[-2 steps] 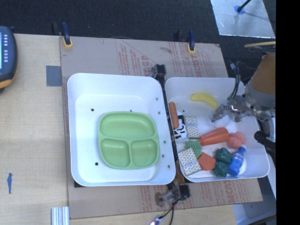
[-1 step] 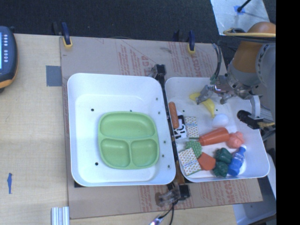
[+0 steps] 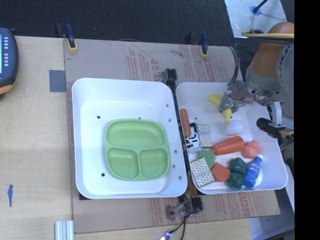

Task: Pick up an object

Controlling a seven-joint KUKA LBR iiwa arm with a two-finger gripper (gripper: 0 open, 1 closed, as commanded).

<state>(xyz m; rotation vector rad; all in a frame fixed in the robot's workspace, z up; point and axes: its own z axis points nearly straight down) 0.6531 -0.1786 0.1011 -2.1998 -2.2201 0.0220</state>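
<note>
Tool low in right bin, on the yellow banana | finger state: can't tell | risk: banana squirts sideways toward the white egg just below, since it's curved and slick

Shallow white bins: 2
Green three-compartment plastic tray: 1
Patterned flat packets: 3
Yellow banana-shaped toy: 1
Blue small bottle: 1
Orange carrot-shaped toy: 1
White egg-shaped item: 1
Brown sausage-shaped stick: 1
</note>
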